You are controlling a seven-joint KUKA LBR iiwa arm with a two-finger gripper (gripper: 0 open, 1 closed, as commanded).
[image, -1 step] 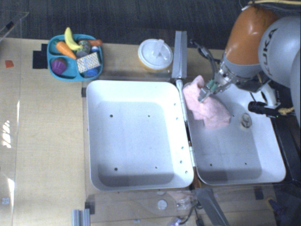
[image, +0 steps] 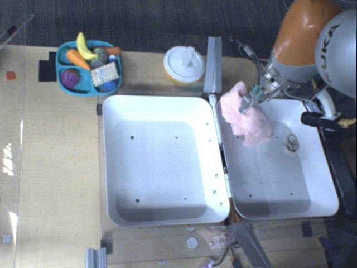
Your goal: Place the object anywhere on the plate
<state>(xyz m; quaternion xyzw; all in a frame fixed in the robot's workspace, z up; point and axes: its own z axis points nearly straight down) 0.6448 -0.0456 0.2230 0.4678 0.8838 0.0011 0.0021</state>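
Note:
A soft pink cloth (image: 248, 121) hangs bunched over the upper left corner of the right bin (image: 312, 205), its left edge near the wall between the two bins. My gripper (image: 249, 101) comes down from the right and is shut on the top of the cloth, which drapes below the fingers. The blue divided plate (image: 59, 74) sits on the bench at the far left, beyond the left bin, and holds toy food: a banana (image: 85, 46), a carrot (image: 77, 58), a purple piece and a patterned block.
The left bin (image: 162, 205) lies between the cloth and the plate. A round white and yellow lidded bowl (image: 184, 65) stands behind it. A small metal ring-like piece (image: 292, 144) rests in the right bin. A grey bracket (image: 212, 66) rises at the bins' junction.

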